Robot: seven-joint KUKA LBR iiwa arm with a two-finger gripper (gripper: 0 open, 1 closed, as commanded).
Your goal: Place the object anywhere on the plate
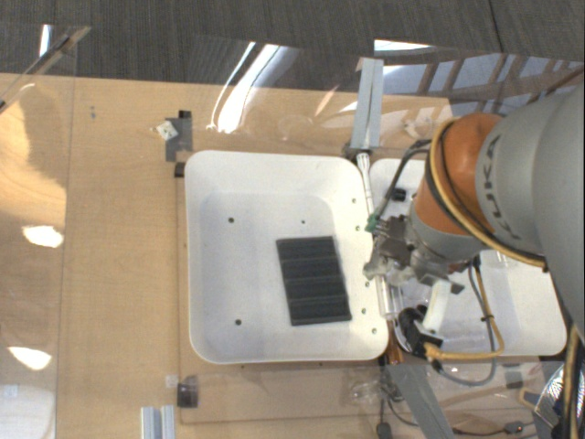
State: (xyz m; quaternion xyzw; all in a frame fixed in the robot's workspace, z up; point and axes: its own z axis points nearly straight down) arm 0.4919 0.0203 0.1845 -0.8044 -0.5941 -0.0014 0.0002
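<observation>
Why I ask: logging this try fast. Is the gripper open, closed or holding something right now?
Gripper: cannot be told from this angle; it is at the left rim of the right bin.

Bright, even overhead light leaves the left bin (210,245) almost shadowless, its floor only faintly grey. Glare streaks cross the wooden bench (110,273) toward eleven and twelve o'clock, with paler patches at nine. The arm (521,181) at three o'clock looks slightly soft.
</observation>
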